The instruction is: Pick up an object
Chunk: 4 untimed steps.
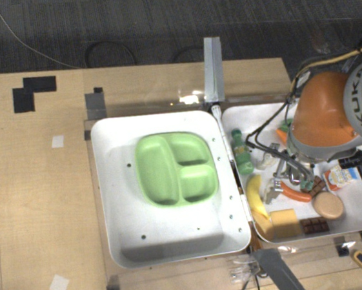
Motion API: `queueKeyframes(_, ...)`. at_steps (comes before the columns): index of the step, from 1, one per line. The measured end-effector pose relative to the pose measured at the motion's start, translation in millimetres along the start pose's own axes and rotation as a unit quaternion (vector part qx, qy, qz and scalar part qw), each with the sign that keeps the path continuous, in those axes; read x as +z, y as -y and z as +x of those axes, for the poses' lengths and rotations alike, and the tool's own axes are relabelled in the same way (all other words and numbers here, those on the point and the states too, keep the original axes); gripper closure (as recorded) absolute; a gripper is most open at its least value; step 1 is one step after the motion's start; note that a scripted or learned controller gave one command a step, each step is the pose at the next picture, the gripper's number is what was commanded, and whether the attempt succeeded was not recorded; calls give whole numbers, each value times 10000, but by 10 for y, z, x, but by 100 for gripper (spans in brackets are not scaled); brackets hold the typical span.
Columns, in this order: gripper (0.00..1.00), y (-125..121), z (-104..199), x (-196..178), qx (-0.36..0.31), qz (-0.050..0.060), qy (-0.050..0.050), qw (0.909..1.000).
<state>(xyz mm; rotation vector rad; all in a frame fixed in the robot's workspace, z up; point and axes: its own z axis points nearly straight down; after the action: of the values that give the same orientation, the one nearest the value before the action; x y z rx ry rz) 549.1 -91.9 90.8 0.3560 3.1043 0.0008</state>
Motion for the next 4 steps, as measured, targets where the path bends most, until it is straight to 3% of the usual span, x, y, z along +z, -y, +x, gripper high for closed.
queueKeyframes(1,0,588,61,-365,565,17,-30,9984)
queueKeyframes(2,0,607,-233,12,918,8,-9,9958)
queueKeyframes(3,100,596,-287,-139,890,2,84,9960)
queueKeyframes(4,100,667,446,-854,2244,20,-34,9745)
